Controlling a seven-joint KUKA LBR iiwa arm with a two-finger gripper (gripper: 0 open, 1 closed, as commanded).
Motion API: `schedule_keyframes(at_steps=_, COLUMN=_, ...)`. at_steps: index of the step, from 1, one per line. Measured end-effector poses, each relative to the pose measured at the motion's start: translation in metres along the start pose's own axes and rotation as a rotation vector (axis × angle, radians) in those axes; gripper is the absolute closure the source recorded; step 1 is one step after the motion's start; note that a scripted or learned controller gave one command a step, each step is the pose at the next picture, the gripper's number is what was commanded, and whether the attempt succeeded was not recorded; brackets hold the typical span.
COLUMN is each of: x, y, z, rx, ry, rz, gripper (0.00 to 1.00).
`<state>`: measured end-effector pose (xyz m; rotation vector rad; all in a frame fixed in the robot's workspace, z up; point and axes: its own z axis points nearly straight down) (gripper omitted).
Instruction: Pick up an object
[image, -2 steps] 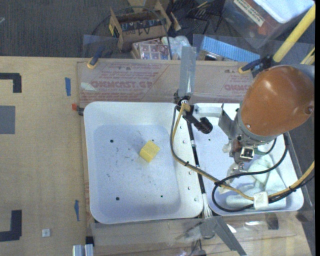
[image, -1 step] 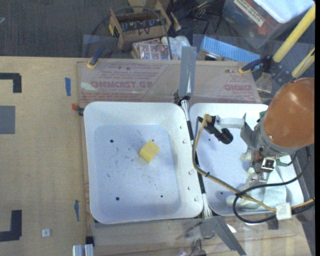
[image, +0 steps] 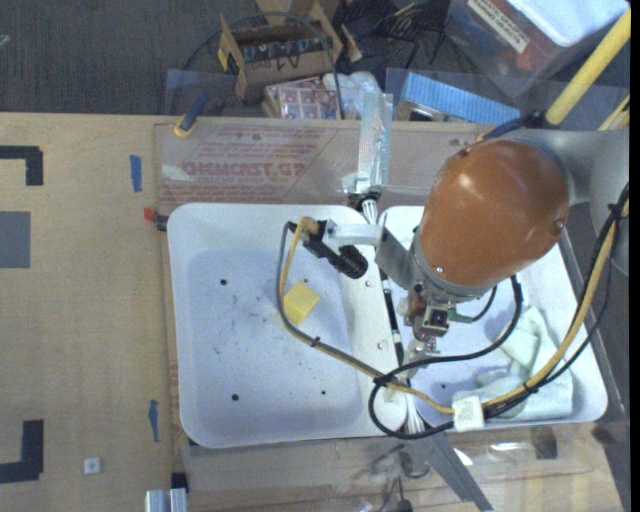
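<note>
A small yellow block (image: 300, 301) lies in the left bin (image: 210, 400), near that bin's right wall. The arm's large orange wrist band (image: 490, 220) hangs over the divide between the bins. Below it, my gripper (image: 428, 338) points down over the left part of the right bin (image: 590, 400). It is to the right of the yellow block and apart from it. A pale, whitish object (image: 525, 345) lies in the right bin, right of the gripper, with another pale piece (image: 495, 378) in front of it. I see nothing held by the gripper.
A yellow cable (image: 290, 330) and a black cable (image: 385, 385) loop from the arm across both bins. A black connector (image: 340, 257) sits above the yellow block. Cardboard (image: 250, 170) and clutter lie behind the bins. Bare wooden bench (image: 80, 300) stretches to the left.
</note>
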<state>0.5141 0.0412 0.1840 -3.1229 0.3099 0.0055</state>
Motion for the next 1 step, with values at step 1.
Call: schedule_keyframes(at_steps=1, x=0.0001, y=-0.0001, z=-0.0094, rx=0.003, ry=-0.004, rz=0.006, gripper=1.00)
